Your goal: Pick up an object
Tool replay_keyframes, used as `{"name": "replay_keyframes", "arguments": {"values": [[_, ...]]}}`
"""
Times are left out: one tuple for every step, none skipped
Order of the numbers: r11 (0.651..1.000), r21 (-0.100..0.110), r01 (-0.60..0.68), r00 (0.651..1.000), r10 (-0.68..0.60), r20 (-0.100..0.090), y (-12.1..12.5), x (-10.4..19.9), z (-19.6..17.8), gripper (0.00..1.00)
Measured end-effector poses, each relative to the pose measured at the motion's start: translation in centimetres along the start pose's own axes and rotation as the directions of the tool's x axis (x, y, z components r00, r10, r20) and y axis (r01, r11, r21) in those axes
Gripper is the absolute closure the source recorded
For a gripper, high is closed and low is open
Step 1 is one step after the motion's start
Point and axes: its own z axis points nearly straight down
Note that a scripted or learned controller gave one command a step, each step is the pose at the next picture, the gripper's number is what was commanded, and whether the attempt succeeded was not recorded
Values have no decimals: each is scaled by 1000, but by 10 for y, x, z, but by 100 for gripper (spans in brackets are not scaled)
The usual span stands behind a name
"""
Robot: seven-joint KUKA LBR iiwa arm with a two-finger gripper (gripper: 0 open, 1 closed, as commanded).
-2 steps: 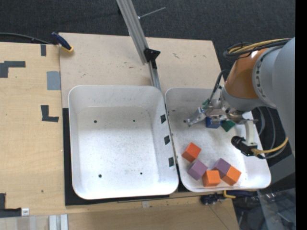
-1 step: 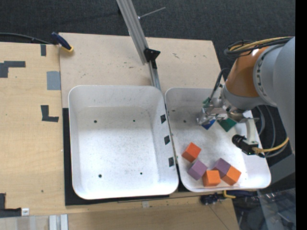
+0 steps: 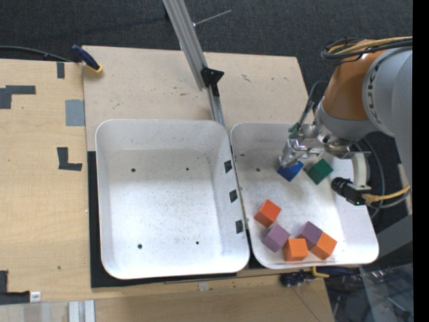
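Note:
My gripper (image 3: 293,157) hangs over the upper middle of the right bin (image 3: 348,213), reaching in from the right below the arm's orange band. A blue cube (image 3: 289,173) lies right under its tip, partly covered by it. Whether the cube is touched or gripped cannot be made out from this angle. Just to the right, beside the gripper, a green cube (image 3: 320,172) rests on the bin floor.
Lower in the right bin lie an orange cube (image 3: 269,212), two purple cubes (image 3: 275,237) (image 3: 310,232) and two more orange cubes (image 3: 295,249) (image 3: 326,245). The left bin (image 3: 164,193) adjoins it. A slanted metal rail (image 3: 191,39) stands behind the bins.

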Motion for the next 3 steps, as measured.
{"name": "replay_keyframes", "arguments": {"values": [[1000, 0, -1, 1000, 1, 0, 1, 0, -41, 100], [1000, 5, 3, 1000, -3, -2, -26, 53, -49, 100], [1000, 5, 3, 1000, -3, -3, -46, 97, -59, 100]]}}
